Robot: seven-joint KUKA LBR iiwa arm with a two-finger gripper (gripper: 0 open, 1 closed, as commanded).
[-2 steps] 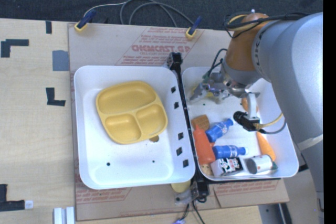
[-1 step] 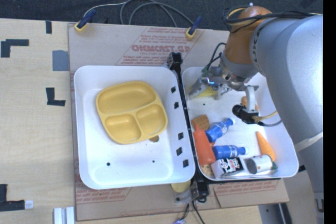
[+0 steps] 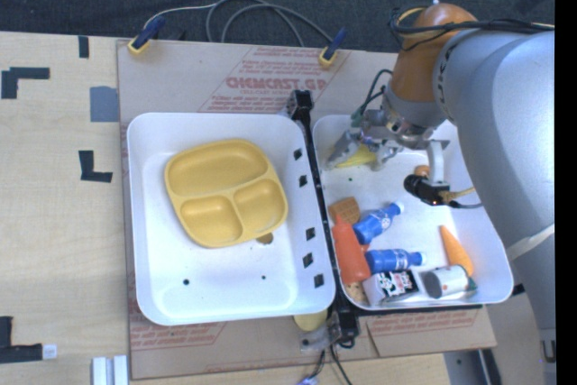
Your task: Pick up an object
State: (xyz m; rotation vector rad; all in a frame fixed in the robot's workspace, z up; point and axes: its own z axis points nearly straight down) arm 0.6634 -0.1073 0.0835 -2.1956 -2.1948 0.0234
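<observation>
Two bins (image 3: 144,221) touch edges; gripper (image 3: 361,149) over right bin's far end.

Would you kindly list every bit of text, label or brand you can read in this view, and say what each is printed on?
"CHEMCAST GP": red print, upside down, on the brown board under the bins.
More red lines on that board: too small to read.
Black-and-white label on the container in the right bin: blurred, unreadable.
Blue bottle: label unreadable.
Yellow divided plate: no text.
</observation>
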